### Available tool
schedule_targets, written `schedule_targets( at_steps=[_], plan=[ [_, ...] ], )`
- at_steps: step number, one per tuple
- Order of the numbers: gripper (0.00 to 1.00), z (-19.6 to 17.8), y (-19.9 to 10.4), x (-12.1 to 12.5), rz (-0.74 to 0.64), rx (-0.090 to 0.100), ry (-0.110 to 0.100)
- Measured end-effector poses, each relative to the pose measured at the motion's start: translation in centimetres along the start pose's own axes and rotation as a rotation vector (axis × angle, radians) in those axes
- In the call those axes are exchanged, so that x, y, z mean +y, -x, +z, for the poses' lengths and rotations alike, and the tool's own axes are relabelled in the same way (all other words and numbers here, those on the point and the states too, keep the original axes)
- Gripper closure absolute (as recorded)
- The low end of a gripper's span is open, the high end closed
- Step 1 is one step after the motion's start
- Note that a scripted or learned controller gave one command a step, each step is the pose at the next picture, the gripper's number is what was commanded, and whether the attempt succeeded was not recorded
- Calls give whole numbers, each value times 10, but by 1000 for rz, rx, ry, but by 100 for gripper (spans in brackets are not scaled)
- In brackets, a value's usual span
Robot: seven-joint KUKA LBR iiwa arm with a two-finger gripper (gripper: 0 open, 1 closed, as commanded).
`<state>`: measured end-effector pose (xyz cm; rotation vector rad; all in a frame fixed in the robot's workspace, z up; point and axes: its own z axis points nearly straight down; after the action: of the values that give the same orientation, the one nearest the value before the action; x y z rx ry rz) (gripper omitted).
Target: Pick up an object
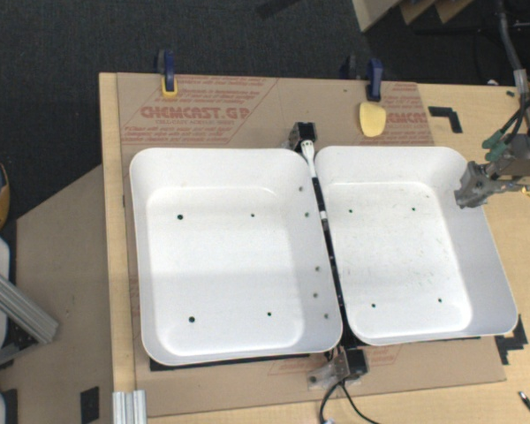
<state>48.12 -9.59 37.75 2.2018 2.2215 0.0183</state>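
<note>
Gripper (473,189) over the right bin's (397,254) rim; released or clenched, I cannot tell.
The yellow piece (372,118) looks light, probably stiff; grasp across its width.

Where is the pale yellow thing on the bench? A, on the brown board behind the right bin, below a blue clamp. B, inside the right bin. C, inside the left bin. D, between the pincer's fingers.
A: the pale yellow thing lies on the brown board, just beyond the right bin's far rim and below the blue clamp.
</note>
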Motion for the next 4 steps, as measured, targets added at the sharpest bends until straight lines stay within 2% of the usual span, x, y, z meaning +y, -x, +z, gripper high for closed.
schedule_targets(
  at_steps=[1, 2, 3, 4],
  plan=[
    [100, 95, -54, 49, 3, 3, -23],
    [100, 37, -56, 40, 7, 0, -13],
    [100, 83, -67, 86, 7, 2, -19],
    [100, -1, -22, 108, 11, -2, -7]
  ],
)
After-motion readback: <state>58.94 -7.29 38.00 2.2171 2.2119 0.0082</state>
